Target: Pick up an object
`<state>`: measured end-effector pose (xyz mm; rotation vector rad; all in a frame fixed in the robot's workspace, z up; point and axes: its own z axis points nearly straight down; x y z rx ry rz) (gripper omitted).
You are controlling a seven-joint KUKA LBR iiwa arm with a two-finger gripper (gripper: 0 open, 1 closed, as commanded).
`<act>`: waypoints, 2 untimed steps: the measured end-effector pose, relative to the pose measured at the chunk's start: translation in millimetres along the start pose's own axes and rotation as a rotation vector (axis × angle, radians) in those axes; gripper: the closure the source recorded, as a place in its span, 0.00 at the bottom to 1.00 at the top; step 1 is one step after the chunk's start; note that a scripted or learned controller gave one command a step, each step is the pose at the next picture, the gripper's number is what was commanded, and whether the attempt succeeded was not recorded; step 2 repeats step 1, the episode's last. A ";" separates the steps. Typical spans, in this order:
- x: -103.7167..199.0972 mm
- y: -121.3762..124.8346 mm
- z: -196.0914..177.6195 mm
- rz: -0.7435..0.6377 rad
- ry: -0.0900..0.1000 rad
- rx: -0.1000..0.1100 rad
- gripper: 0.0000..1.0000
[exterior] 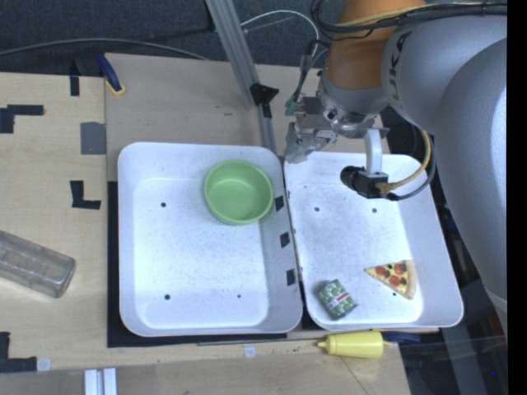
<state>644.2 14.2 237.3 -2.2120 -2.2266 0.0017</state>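
My tool point(309, 145) hangs over the far corner of the right bin point(432, 307), at the divider; I cannot tell its state from here. Nothing is picked yet, so I judge this the approach step. The pizza slice point(393, 276) and green packet point(337, 298) lie well nearer the camera than the tool; the green bowl point(238, 191) sits just left. Next I must choose one, travel over it, then descend.

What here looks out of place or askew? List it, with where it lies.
Two things lie outside the bins: a yellow bottle on its side against the right bin's near rim, and a clear plastic container tipped over on the bench at far left. Inside, the green bowl, pizza slice and small green packet look ordinary.
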 end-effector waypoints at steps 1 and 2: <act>59.9 -15.1 7.2 -0.001 0.000 0.001 1.00; 59.9 -15.1 7.2 -0.001 0.000 0.001 1.00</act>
